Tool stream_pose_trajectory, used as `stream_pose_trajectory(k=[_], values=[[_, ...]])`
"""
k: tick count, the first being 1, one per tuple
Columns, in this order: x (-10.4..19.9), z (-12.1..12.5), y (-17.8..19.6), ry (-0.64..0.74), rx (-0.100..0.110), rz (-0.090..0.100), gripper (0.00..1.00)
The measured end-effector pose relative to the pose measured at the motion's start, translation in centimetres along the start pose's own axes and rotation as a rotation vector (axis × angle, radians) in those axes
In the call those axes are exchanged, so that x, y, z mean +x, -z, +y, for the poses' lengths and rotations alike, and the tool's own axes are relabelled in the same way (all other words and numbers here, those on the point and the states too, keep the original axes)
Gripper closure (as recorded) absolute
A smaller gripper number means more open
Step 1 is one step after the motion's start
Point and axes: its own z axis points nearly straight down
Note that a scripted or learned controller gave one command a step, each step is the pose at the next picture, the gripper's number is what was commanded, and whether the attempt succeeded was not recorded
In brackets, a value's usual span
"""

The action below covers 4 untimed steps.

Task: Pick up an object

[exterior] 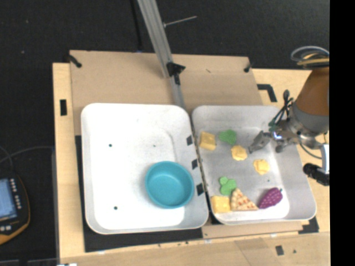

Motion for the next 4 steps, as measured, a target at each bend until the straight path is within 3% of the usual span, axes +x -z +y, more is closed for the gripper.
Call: stream_pose_trajectory(k=[1, 3, 4], values=[[-0.1, 0.2, 1.5, -0.001, -0.010, -0.002, 1.00], [0.1, 0.6, 13.3, 0.006, -0.013, -0.002, 1.00], [4.2, 0.0, 13.2, 0.007, -0.008, 0.000, 1.00]])
